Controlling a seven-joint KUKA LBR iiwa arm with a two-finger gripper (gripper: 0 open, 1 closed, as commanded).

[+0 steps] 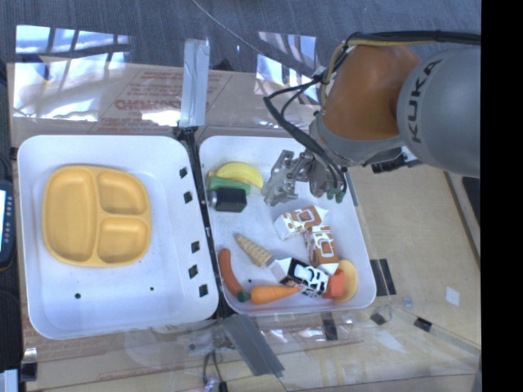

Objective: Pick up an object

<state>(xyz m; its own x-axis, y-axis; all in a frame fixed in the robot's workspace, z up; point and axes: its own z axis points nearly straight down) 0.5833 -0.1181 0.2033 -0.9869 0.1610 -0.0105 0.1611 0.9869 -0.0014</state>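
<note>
A worktop [425,243] lined with cardboard carries two shallow white bins side by side: the left bin [49,300] holds a yellow divided plate [96,216], and the right bin [359,243] holds all the loose toys. The arm reaches in from the right, and its gripper [282,182] hangs over the upper middle of the right bin with nothing between its fingers; they look slightly parted, so I read it as open. The closest candidates lie to its left, toward the divider: a yellow banana [239,172] with its long axis running roughly left to right, and a dark block [229,197] just beside it, toward the near edge. A white-and-orange carton [304,221] sits just past the gripper on the near side, an ice-cream cone [254,251] further on, and a carrot [274,294] and sausage [229,272] lie against the near wall, well apart from the gripper. My guess is that the banana or carton needs the shortest move.
</note>
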